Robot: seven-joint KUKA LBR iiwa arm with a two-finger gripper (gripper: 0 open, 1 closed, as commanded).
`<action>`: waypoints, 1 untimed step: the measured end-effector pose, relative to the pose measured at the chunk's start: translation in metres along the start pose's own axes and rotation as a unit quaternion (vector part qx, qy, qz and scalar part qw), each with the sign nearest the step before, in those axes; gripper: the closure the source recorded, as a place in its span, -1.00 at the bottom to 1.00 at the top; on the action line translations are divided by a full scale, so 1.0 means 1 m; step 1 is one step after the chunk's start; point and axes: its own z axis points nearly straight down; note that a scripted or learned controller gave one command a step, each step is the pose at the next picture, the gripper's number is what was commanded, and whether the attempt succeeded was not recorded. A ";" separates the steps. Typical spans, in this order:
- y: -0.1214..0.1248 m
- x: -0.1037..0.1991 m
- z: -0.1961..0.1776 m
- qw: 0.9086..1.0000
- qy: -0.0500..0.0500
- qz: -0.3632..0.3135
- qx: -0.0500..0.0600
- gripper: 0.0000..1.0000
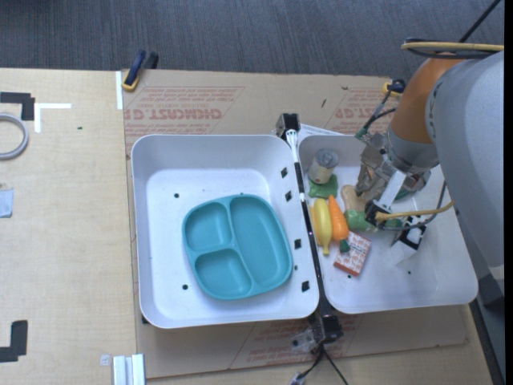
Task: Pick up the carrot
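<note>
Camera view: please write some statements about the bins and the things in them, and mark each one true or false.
1. The carrot lies in the right bin. True.
2. The plate is in the right bin. False: it is in the left bin.
3. A yellow item lies right beside the carrot. True.
4. The carrot rests on the plate. False: it lies on the floor of the right bin, near the wall between the bins.
5. The gripper is over the left bin. False: it is over the right bin, close to the carrot.

Tray (237, 247) in left bin (152, 215); carrot (337, 219) in right bin (433, 283).
</note>
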 end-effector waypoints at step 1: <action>0.000 0.000 0.000 1.000 0.000 0.000 0.000 -1.00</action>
